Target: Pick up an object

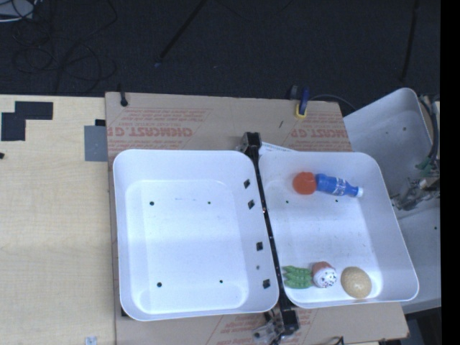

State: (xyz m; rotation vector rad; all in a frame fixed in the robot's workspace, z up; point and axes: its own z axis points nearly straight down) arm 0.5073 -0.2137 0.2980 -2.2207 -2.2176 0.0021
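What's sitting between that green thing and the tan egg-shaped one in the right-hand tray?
A small white ball with red markings lies between the green toy and the tan egg-shaped object, seen in the camera view.

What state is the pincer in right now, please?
Pincer: cannot be told from the camera view. The orange ball, blue bottle and tan egg-shaped object lie loose in the right bin.

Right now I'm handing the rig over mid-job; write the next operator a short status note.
Pincer: I can't report its state from this camera.
Right white bin holds everything: an orange ball touching a blue plastic bottle near the far wall; along the near wall, a green toy, a small white-and-red ball and a tan egg-shaped object.
Left white bin sits alongside.
Done: nothing lifted yet.
Left: pick up one object.
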